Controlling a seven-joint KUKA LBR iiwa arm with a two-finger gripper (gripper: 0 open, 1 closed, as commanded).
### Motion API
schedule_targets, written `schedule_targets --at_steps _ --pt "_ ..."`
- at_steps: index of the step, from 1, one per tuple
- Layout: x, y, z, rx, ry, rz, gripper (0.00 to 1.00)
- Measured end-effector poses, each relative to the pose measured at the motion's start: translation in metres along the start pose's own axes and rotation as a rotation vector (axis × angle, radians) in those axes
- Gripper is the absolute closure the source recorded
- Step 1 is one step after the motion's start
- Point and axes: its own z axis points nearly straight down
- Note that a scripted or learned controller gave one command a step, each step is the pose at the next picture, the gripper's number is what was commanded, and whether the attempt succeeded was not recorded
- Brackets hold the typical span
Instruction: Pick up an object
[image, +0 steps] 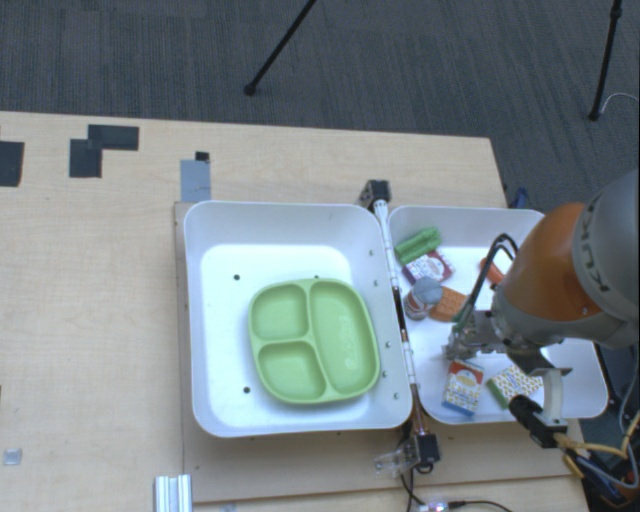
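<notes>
I see my arm's gripper (463, 347) low in the right bin (590, 395), right of centre frame, just above a small carton (462, 390) near the bottom rim. I cannot tell its finger state.

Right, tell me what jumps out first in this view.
The pale green divided plate lies alone in the left bin, the largest patch of colour. On the right, the grey arm with its orange band reaches down into the right bin, over a scatter of small packets and a green wrapped item near the far edge.
</notes>
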Motion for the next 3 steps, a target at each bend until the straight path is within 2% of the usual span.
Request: schedule_targets --at_steps 1,2,3 --pt "0.000 0.000 0.000 0.000 0.000 0.000 0.00" --pt "0.001 0.001 -0.010 -0.003 0.000 -0.003 1.00" --pt "0.001 0.001 -0.010 -0.003 0.001 -0.002 0.00"
